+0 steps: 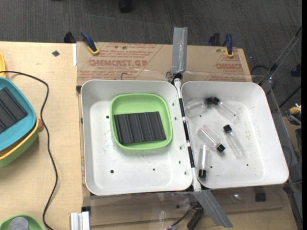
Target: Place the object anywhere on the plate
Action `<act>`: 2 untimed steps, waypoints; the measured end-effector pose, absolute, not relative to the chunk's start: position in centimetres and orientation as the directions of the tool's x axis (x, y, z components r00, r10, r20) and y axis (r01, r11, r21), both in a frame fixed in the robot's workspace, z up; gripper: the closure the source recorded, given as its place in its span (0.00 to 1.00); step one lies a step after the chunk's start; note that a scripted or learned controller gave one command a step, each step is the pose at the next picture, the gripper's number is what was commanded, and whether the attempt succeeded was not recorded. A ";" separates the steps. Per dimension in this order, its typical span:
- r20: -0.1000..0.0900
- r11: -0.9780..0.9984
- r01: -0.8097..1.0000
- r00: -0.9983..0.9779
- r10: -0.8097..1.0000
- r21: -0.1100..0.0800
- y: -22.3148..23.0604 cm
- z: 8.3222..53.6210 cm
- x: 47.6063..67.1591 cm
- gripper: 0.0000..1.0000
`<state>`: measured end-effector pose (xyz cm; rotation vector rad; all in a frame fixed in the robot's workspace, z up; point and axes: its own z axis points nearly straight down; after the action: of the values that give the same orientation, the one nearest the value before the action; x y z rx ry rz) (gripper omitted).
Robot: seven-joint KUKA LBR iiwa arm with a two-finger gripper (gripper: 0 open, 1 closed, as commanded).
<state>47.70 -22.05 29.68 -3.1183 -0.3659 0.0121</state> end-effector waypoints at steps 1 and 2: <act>-0.007 -0.980 0.200 0.980 0.200 -0.003 -22.2 26.1 47.7 0.00; -0.007 -0.980 0.199 0.980 0.199 -0.003 -22.2 25.0 47.7 0.00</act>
<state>47.68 -22.17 25.05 -3.1232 -0.3135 0.0116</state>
